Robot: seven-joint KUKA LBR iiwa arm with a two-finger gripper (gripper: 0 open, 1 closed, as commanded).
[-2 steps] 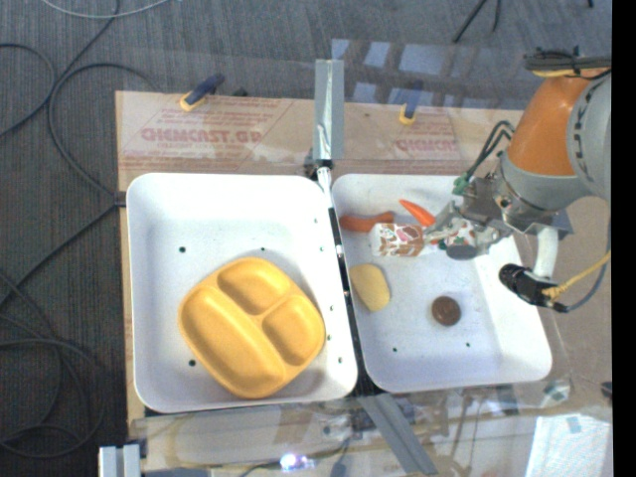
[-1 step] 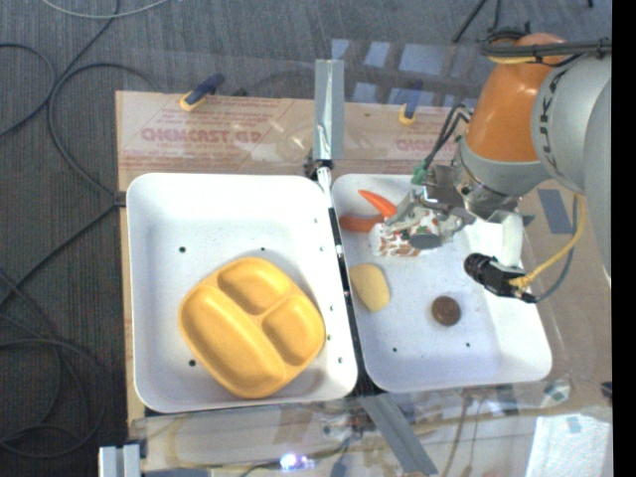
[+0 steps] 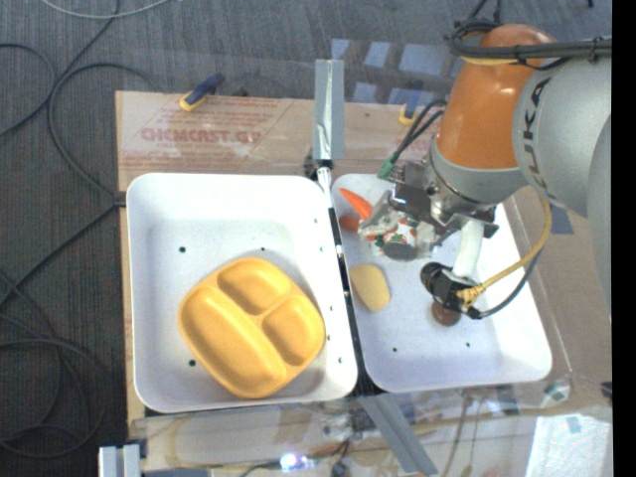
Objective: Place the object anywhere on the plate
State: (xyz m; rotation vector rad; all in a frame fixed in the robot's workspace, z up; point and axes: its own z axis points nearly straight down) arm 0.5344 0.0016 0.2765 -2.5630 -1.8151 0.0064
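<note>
Across two bins (image 3: 149,266) sit one yellow plate (image 3: 252,325), one potato (image 3: 371,287); jaws' state unclear.

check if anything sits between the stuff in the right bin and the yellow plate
Only the bin walls where the two bins meet. The potato-like object lies just right of them; the yellow plate lies in the left bin with bare floor between it and the walls.
</note>
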